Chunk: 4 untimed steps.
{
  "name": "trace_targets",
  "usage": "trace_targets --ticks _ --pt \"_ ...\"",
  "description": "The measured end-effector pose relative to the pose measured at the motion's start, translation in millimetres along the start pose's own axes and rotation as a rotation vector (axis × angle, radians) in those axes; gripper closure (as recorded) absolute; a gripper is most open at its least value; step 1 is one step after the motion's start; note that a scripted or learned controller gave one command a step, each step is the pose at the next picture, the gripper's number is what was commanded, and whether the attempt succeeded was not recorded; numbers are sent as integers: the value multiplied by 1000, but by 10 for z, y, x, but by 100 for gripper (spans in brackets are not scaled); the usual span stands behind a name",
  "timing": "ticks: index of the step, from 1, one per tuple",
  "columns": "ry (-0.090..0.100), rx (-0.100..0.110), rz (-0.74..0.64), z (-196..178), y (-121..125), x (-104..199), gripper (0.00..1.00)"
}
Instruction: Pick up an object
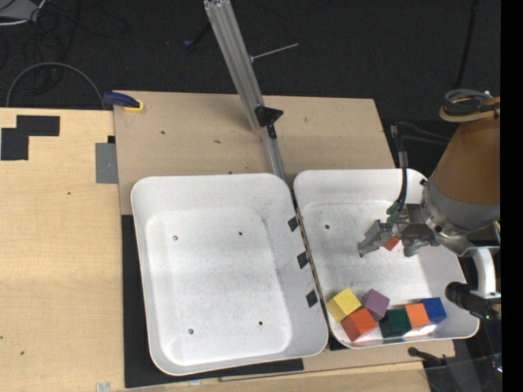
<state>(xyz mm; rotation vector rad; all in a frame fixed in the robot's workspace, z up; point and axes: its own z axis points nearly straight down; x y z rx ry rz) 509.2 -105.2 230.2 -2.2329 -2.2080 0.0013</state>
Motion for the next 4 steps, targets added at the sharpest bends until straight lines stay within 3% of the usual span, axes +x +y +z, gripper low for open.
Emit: trace_targets --ticks 1,2,3,4 --pt "0 0 4 -96 2 -12 100" --pt "0 0 6 -190 4 -23 100" --pt "3 4 -18 -66 90 875 100" --pt "0 3 -11 -72 88 838 0"
